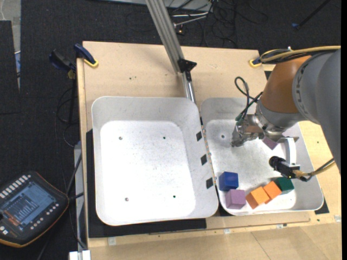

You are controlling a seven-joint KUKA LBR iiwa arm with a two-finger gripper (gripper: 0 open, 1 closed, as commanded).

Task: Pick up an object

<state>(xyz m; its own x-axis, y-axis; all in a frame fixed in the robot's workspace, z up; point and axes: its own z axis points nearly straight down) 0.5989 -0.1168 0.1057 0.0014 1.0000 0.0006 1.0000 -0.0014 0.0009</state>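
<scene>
The claw [239, 140] hangs low in the right bin [217, 110]; its state I cannot tell. Blocks [229, 180] lie along the bin's near edge.

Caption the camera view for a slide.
Grey KUKA arm's end effector low in the right white bin, above blue, purple, orange and green cubes.

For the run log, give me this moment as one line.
gripper: low over right bin, upper part | holding: nothing seen | blue cube, purple cube, orange cube, green cube: near front rim | left bin
</scene>
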